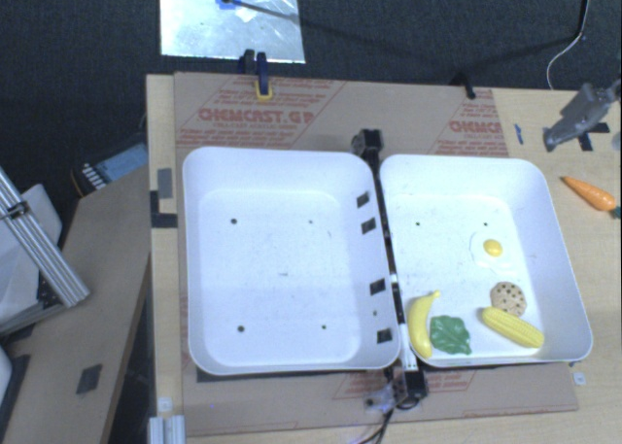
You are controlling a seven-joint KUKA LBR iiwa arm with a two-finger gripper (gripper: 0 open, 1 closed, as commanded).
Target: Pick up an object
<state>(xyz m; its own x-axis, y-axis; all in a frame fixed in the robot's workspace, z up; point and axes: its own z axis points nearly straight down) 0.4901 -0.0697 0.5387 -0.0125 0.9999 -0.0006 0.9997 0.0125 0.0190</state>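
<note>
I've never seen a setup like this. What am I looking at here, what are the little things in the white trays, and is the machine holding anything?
This is one picture from a camera fixed above a workbench, looking down at a slant. Two shallow white bins sit side by side: the left bin and the right bin. In the right bin lie toy foods: a banana, a green leafy piece touching it, a corn cob, a cookie and a fried egg. A toy carrot lies on the bench outside the bins. The grey shape at the upper right is the gripper of a robot arm reaching in from that side. It sits away from the bins, with no object between its fingers. Its job is to pick up an object.
</note>
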